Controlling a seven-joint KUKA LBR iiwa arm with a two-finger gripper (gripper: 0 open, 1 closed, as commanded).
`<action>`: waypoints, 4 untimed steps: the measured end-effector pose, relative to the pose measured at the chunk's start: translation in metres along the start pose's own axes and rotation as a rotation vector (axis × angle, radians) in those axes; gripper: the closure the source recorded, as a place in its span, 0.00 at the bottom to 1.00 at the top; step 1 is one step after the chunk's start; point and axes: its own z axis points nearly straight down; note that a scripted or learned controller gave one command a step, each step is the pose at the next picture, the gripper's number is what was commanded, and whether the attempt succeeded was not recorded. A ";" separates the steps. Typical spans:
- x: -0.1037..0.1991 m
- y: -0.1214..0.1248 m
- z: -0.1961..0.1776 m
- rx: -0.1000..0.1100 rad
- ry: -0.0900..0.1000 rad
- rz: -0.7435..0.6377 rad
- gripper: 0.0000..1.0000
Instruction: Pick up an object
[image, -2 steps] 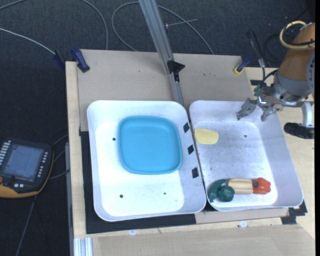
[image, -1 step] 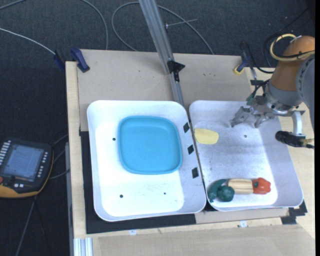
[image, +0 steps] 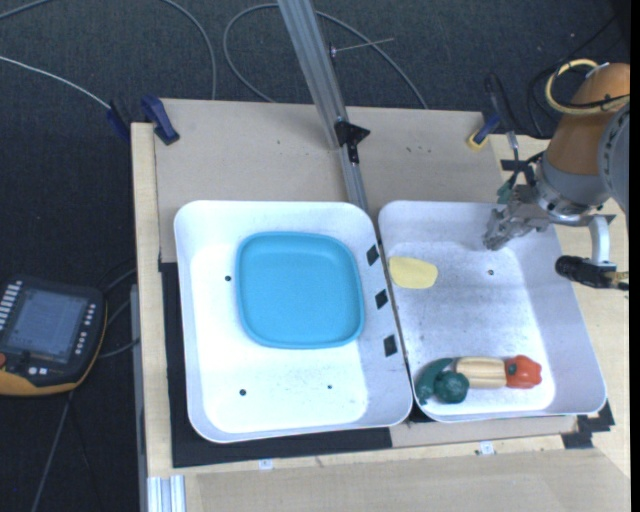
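Note:
The right bin (image: 530, 310) holds a pale yellow flat piece (image: 412, 272) near its left wall. Along its front edge lie a dark green round object (image: 443, 385), a tan cylinder (image: 482, 372) and a red piece (image: 523, 372), lined up side by side. My gripper (image: 497, 235) hangs over the bin's far right corner, well away from all of them, with nothing visible between its fingers. The fingers are too small and dark to read.
A blue square plate (image: 300, 290) lies in the left bin (image: 205, 330). A metal pole (image: 318, 60) slants over the bench's back. Blue clamps (image: 158, 118) hold the far corners. A handheld pendant (image: 45, 330) sits off the bench at the left.

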 end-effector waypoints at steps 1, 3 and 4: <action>-0.001 -0.006 -0.046 -0.003 0.000 0.001 1.00; 0.049 -0.008 -0.114 0.000 0.002 -0.003 1.00; 0.094 -0.011 -0.124 0.001 0.002 -0.003 1.00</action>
